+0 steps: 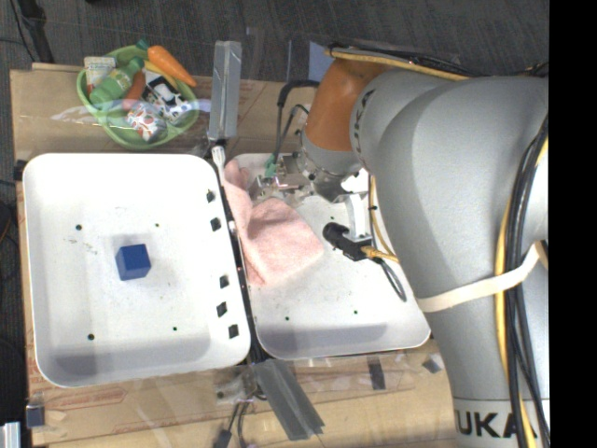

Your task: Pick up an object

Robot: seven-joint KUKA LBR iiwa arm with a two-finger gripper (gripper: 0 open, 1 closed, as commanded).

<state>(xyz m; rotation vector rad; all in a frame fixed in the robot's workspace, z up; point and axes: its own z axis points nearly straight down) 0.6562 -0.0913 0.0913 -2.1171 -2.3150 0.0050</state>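
Note:
A pink cloth [274, 236] lies crumpled in the right bin [317, 334], along its left wall and toward the back. My gripper [271, 183] is down over the back end of that cloth, close to or touching it. The arm's wrist covers the fingers. A blue cube [133, 261] sits alone in the left bin [112, 343], left of its middle.
A green bowl [140, 136] holding toy food, including an orange carrot, stands behind the left bin. The big grey arm covers the right side and back of the right bin. A grey divider strip runs between the bins.

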